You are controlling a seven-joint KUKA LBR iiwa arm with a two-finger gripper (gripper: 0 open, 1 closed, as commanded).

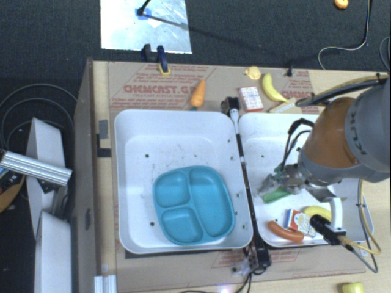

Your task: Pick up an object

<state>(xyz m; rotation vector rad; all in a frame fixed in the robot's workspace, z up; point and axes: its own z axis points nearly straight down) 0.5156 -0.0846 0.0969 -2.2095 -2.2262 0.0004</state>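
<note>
Left bin [131,163] holds just the blue divided tray [193,204]. In your right bin [269,139] the gripper [276,185] is down over a green object [275,195]; can't tell jaw state or contact. Hot dog [285,231], small carton [299,220], yellow piece [317,212] lie near the front. Nothing lifted yet; the pick is pending.

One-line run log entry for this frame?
arm: over right bin | gripper: down at green object | grasp: unconfirmed | nearby: hot dog, banana | left bin: blue divided plate
</note>
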